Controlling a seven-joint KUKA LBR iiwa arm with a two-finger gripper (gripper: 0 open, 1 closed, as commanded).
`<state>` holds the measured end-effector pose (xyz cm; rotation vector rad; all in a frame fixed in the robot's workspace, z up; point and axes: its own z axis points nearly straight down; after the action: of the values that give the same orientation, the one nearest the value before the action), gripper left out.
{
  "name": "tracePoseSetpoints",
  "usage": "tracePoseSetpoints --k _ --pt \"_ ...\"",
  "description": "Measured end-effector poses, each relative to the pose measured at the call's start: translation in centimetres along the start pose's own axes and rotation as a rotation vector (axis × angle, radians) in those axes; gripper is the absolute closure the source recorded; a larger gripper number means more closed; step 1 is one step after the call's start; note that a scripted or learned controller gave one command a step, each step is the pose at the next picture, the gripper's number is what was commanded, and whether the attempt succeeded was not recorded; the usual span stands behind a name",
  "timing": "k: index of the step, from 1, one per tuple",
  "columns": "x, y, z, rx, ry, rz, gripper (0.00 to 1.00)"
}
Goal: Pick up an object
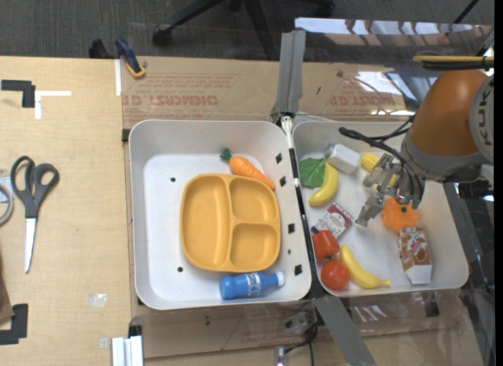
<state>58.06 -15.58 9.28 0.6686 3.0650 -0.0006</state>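
Left bin (pixel 149 223): a yellow divided plate (pixel 230 223), a toy carrot (pixel 250 168) at its far edge and a blue bottle (pixel 250 284) at its near edge are contained.
Right bin (pixel 452 270): two bananas (pixel 326 186), a tomato (pixel 334 275), a green leaf (pixel 313 170), a small carton (pixel 414 254) and an orange toy (pixel 401 216) are contained.
Gripper (pixel 383 192): lowered into the right bin, just left of the orange toy; whether the jaws are open or closed cannot be told.

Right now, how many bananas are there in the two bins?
2, both in the right bin: one banana lies near the divider beside the green leaf; the other banana lies at the front, by the tomato. The arm might hide more.
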Motion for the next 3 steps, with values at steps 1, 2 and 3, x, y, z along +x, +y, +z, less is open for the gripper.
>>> tracePoseSetpoints --k 1,2,3 --pt "2.1 -8.3 0.0 0.001 0.002 0.223 0.0" --pt "2.0 -2.4 0.0 0.001 0.002 0.369 0.0" --pt "-1.4 4.1 0.0 0.002 0.001 0.595 0.0"
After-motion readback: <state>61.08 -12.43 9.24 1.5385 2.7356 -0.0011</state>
